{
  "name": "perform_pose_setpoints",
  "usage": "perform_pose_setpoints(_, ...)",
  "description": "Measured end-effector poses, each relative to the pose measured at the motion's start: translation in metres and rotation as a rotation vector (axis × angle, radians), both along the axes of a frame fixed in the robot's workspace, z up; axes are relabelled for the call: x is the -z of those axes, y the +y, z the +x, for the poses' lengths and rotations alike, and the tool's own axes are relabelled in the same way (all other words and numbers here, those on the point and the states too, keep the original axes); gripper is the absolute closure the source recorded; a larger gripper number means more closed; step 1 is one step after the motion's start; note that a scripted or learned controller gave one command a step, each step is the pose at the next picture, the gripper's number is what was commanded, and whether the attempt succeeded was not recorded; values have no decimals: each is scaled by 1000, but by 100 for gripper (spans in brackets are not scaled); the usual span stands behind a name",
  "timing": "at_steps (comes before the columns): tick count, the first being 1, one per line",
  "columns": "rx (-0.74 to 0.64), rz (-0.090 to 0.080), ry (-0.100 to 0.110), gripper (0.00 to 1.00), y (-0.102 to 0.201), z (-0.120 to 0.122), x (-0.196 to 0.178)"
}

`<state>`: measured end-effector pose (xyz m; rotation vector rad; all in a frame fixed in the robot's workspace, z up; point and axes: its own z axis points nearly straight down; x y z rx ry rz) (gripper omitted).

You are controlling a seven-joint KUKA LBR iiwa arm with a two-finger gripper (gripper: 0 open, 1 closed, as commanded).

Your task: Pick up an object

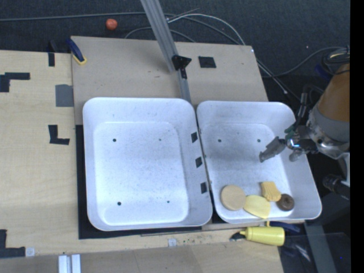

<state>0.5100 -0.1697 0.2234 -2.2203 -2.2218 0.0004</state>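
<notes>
**Hovering at the right bin's edge**

Reaching in from the right, the grey two-finger gripper (280, 148) is seen over the shallow white right-hand bin (239, 114) — fingers spread apart, nothing between them. Along the bin's near edge four pieces are clustered: a round tan disc (232, 197), a pale yellow lump (257, 206), a small yellow ridged block (271, 190) and a dark brown ring (285, 202) — all well clear of the fingers.

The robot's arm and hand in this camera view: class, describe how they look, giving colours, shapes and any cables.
The arm enters from the right as a rounded grey body with an orange band above the wrist. It ends in a small metallic hand with dark, slim fingers. Thin dark cables run near the wrist. No markings can be read at this size.
</notes>
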Motion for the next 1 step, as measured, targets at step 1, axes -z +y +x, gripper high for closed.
perform_pose_setpoints(1,1,-2,-4,0,-18,-23,-54)
